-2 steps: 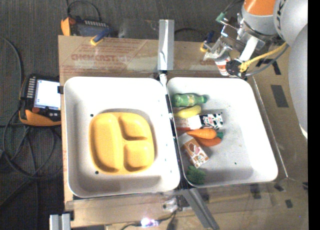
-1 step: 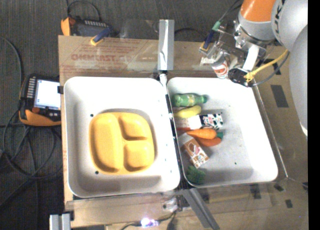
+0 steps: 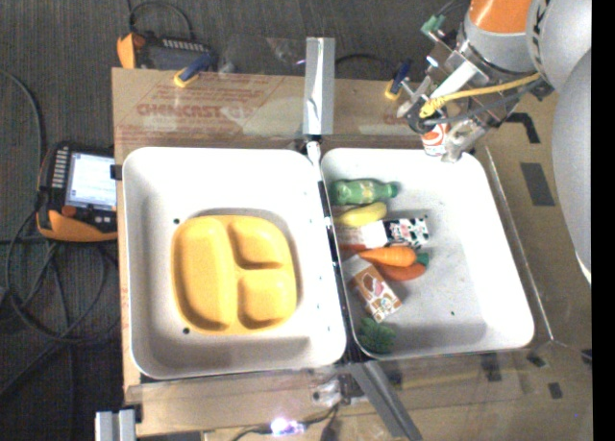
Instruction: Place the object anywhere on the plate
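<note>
— Two bins (image 3: 135, 266) are sitting on the bench; where's the plate (image 3: 235, 271)?
— Lying in the left bin. The pincer (image 3: 444, 134) is gripping a small can (image 3: 434, 139) at the right bin's twelve o'clock.

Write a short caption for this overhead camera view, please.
Robot gripper lifts a small object above the toy-food bin; yellow plate waits left.

You can't make out the gripper's (image 3: 440, 137) small red-and-white object; the grey arm (image 3: 538, 16) leaves frame at upper right
</note>
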Controlling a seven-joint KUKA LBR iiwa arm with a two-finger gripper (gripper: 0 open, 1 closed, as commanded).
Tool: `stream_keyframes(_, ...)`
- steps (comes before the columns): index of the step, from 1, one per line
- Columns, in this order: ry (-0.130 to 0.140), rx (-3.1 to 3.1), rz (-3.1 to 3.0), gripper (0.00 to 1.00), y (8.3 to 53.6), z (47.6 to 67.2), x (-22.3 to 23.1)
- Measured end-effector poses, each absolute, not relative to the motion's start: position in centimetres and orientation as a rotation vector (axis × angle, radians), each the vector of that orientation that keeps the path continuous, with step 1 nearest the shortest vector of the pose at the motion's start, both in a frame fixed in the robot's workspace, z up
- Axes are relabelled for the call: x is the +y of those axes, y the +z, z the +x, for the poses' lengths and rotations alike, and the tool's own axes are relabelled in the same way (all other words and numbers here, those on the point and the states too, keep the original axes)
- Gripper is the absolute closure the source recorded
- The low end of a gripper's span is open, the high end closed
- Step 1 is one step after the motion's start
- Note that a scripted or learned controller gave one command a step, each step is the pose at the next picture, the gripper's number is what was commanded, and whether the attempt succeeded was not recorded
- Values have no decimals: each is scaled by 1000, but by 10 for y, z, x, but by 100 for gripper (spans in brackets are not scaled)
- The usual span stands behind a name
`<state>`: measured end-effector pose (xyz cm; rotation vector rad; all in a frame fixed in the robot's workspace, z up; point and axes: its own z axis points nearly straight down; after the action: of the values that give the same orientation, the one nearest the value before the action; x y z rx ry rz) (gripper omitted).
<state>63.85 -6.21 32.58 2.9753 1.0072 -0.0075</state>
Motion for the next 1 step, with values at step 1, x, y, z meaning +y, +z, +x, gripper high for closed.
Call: stream_keyframes(1, -8, 412, 3116, 100, 353, 589, -43)
